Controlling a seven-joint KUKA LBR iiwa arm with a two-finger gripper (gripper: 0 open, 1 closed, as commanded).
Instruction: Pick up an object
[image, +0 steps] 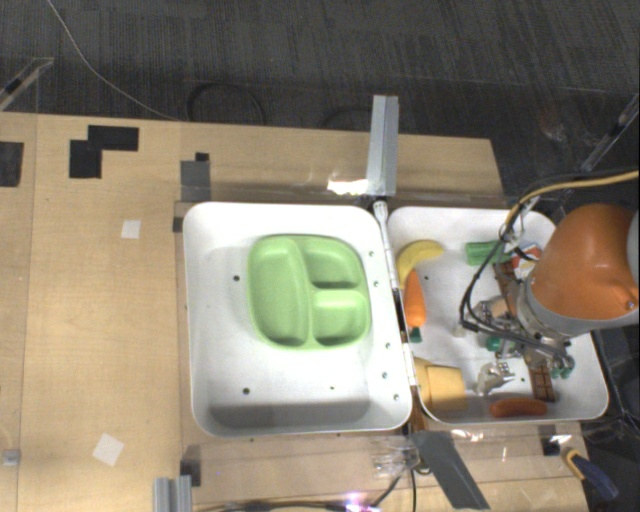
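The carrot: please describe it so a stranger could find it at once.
Look in the right bin, along its left wall. The carrot lies there lengthwise, just below the yellow banana. It is the only bright orange, tapered thing among its neighbours.

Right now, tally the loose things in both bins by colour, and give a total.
Green: 2, the divided tray and a small piece partly behind the arm
Yellow: 1, banana
Orange: 1, carrot
Tan: 1, block
Red-brown: 1, sausage
Total: 6
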